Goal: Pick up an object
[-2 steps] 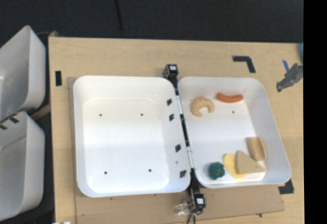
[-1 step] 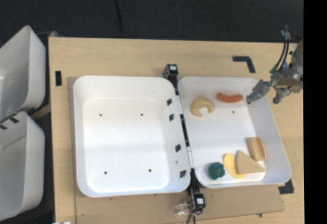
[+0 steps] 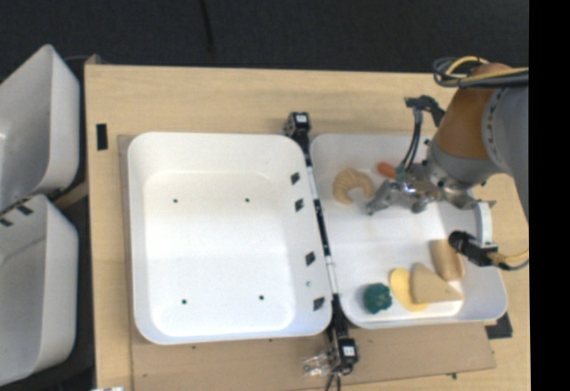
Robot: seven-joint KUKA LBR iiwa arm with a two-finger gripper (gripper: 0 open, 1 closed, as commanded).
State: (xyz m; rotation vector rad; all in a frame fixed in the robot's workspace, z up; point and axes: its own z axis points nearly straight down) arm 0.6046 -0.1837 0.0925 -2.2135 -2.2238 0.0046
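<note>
A tan curved object (image 3: 354,185), perhaps a croissant-shaped toy, lies in the right bin (image 3: 356,291) just left of the gripper (image 3: 385,199), apart from it. I cannot tell the gripper's state. A green lump (image 3: 378,297), yellow piece (image 3: 403,284) and tan blocks (image 3: 438,273) sit near the bin's front on the desk (image 3: 223,100).

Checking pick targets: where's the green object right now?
In the camera view, the green object lies in the right bin, near its front edge by the divider, just left of the yellow piece.

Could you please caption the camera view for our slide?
KUKA arm's gripper low in right bin beside a tan curved piece.
</note>
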